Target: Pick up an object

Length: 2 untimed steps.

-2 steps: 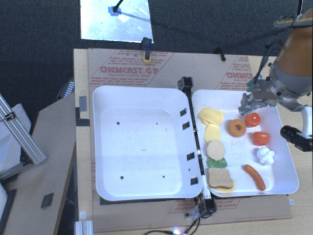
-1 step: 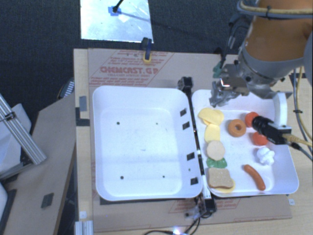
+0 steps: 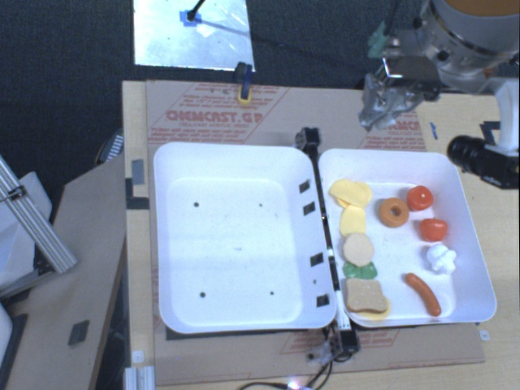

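Observation:
The right bin (image 3: 467, 226) holds several toy foods. Two yellow pieces (image 3: 350, 192) lie at its left, with a pale round patty (image 3: 358, 249), a green piece (image 3: 358, 270) and a bread slice (image 3: 366, 296) below them. A brown donut (image 3: 394, 213) sits in the middle. Two red tomatoes (image 3: 419, 197) (image 3: 433, 229), a white lumpy piece (image 3: 440, 257) and a sausage (image 3: 423, 293) lie at the right. My gripper (image 3: 382, 112) hangs above the bench behind the right bin's far rim, with nothing seen in it.
The left bin (image 3: 236, 234) sits beside the right one, with a black clip divider (image 3: 313, 210) between them. A shiny metal plate (image 3: 193, 21) lies at the back. Cardboard lines the bench under both bins.

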Each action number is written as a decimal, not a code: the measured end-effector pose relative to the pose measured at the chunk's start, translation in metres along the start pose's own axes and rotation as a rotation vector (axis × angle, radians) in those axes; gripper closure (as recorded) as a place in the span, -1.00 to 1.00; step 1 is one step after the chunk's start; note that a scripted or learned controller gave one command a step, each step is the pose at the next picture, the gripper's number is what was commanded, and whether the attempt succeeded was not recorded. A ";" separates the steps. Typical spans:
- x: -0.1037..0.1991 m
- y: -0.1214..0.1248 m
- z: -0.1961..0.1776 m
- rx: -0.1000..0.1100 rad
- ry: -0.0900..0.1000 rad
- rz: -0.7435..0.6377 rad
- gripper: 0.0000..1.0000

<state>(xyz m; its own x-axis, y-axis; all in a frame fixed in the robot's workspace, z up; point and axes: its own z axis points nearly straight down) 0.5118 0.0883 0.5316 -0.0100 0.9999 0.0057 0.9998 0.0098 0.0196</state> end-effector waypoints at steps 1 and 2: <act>0.011 -0.026 -0.005 0.016 -0.004 0.004 1.00; 0.026 -0.025 -0.004 0.016 -0.004 0.004 1.00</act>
<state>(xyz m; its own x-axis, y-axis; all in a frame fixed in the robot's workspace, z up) 0.4864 0.1142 0.5351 -0.0062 1.0000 0.0015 1.0000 0.0062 0.0032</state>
